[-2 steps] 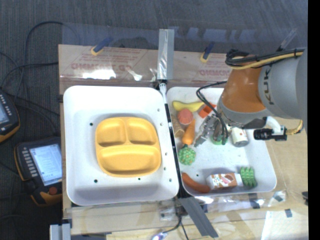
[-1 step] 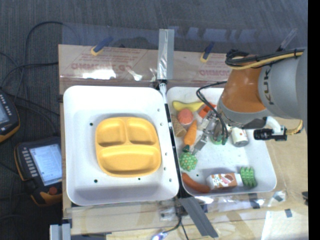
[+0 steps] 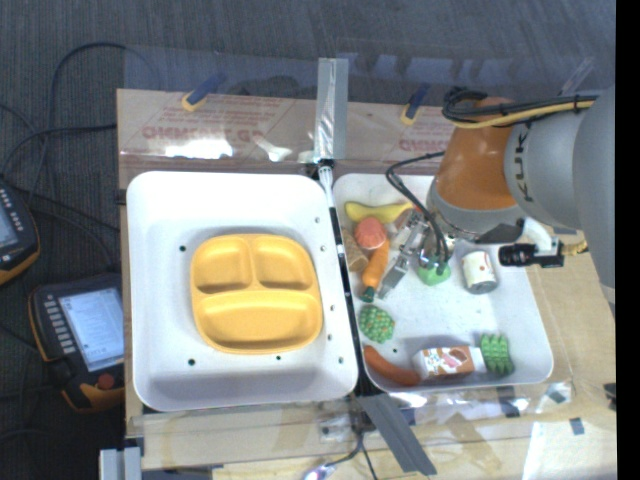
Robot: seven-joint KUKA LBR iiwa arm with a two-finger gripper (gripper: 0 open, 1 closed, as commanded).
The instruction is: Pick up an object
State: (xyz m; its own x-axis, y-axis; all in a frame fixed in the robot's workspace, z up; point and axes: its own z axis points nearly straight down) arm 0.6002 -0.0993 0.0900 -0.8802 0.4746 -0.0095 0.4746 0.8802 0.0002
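Left bin (image 3: 150,268) holds a yellow divided tray (image 3: 256,290). Right bin (image 3: 530,338): gripper (image 3: 402,260) sits low, just right of the carrot (image 3: 375,264), fingers parted, nothing held. Approach step; next shift toward 9 o'clock, straddle the carrot, clamp.

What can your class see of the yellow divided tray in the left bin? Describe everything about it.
The yellow divided tray looks like smooth moulded plastic, with rounded corners and a raised rim. It has three compartments: two smaller ones side by side at the far end and one wide one at the near end. All three look bare. It lies flat, right side up, near the middle of the left bin, resting on the bin's white floor, apart from the walls. Nothing else touches it.
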